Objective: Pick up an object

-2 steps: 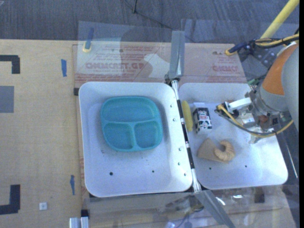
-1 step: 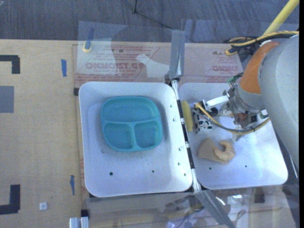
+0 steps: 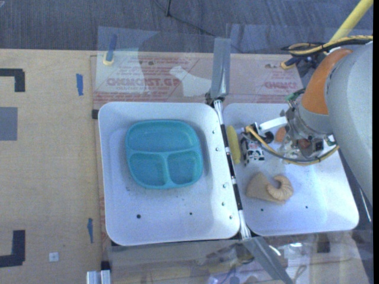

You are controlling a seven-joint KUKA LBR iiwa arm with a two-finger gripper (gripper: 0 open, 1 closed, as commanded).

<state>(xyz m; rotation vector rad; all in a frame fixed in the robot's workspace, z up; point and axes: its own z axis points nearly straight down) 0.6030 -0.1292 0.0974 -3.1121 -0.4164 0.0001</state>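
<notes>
Croissant-shaped tan toy [image 3: 271,187] lies nearest in the right bin [image 3: 320,218], its long axis running roughly left to right with the curled end toward the right. It rests apart from the gripper [image 3: 296,144], which hangs above the bin's middle, farther back and slightly to the right; how wide the jaws stand cannot be told under the wrist and cables. Left of the gripper lie a small black-and-white object [image 3: 254,152] and a yellow stick-like piece [image 3: 234,145], set lengthwise along the bin's left wall. In the left bin [image 3: 160,218] sits a teal divided plate [image 3: 164,153].
</notes>
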